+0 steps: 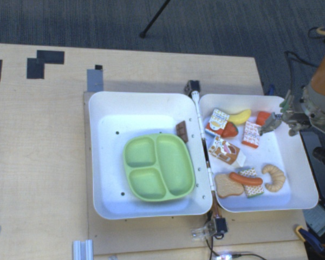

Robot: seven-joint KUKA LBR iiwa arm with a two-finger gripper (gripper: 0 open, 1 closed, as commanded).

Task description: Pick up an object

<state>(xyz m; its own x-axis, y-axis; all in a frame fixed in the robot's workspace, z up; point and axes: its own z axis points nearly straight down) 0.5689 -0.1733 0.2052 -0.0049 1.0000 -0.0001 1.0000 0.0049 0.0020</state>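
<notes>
Camera view, looking down at a slant on the bench (pixel 38 161): two shallow white bins sit side by side. Landmark for all positions below is the red-and-white carton (pixel 251 135), which stands in the right bin (pixel 300 196) with its long axis running roughly toward and away from the camera, tilted slightly.

The arm enters from the right. Its hand (pixel 272 123) hangs just right of the carton's far end, close beside it but not around it. Whether the hand is apart or together cannot be told at this size, and nothing can be seen clamped in it.

Left of the carton lie a red piece (pixel 230 130) and a blue-and-white box (pixel 217 118); a yellow banana (pixel 239 116) lies just beyond and left of it. An orange block (pixel 263 117) sits just beyond the carton, the nearest neighbour to the hand on its far side. Nearer the camera and to the left is a printed snack box (pixel 223 150). Well nearer the camera are a slice of bread (pixel 226 184) with a sausage (pixel 246 179) across it, and, to the right of these, a croissant (pixel 274 177).

The left bin (pixel 105 145), well left of the carton, holds a green divided plate (pixel 158 167) and a small brown piece (pixel 181 129) against the shared wall.

Judgement: the carton is the likeliest target. It lies just left of the hand, so a short leftward shift with the grip set across the carton's narrow width seems called for; the orange block crowds the far side.
</notes>
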